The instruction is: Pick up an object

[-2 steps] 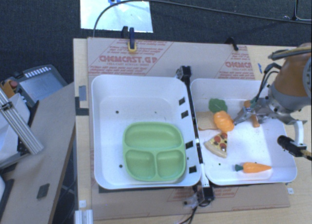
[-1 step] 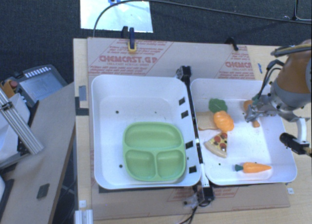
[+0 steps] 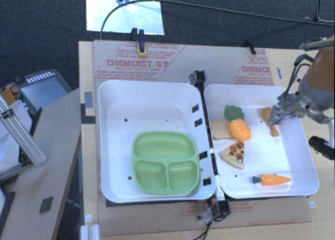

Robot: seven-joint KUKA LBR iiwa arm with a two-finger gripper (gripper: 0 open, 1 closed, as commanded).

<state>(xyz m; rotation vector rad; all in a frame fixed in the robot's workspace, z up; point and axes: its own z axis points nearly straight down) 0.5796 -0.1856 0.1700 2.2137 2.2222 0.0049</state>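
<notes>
Fingers of my gripper [image 3: 276,119], state indiscernible, hang over the right bin [image 3: 306,152] beside a smooth orange piece [image 3: 268,113], with glossy pumpkin [image 3: 239,129], pizza wedge [image 3: 233,154] and tapered carrot [image 3: 274,180] nearby.

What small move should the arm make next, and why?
Probably lower the gripper a little onto the orange piece right under it near the right bin's far edge. The carrot and pizza slice lie farther away.
</notes>
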